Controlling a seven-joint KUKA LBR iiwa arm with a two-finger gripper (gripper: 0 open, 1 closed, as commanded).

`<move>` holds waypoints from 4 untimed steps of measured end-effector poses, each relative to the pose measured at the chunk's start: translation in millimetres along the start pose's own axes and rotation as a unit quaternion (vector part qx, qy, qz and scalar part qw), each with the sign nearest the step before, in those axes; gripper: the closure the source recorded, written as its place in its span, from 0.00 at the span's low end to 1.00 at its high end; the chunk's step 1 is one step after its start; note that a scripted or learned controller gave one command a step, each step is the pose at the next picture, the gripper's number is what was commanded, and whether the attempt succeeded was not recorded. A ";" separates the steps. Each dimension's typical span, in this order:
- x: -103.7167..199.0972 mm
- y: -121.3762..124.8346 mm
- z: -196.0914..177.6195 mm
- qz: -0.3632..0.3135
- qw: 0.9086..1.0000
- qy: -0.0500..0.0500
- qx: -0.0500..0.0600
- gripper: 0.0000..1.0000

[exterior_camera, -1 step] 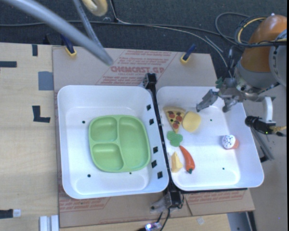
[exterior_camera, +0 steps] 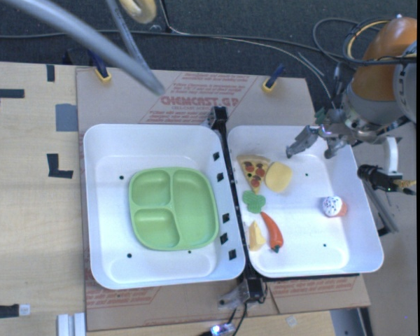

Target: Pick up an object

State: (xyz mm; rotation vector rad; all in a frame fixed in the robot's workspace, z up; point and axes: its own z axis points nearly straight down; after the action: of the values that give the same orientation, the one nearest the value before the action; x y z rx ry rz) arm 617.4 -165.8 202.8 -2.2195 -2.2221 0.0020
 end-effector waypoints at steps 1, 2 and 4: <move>6.1 -3.6 45.7 0.000 1.000 0.000 0.002 0.00; 4.5 4.6 96.7 0.000 1.000 0.000 0.002 0.00; 5.0 9.5 103.0 -0.001 1.000 -0.002 -0.008 1.00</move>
State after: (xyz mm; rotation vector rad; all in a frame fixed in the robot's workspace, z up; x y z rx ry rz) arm 626.8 -160.8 99.7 -2.2265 -2.2348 -0.0102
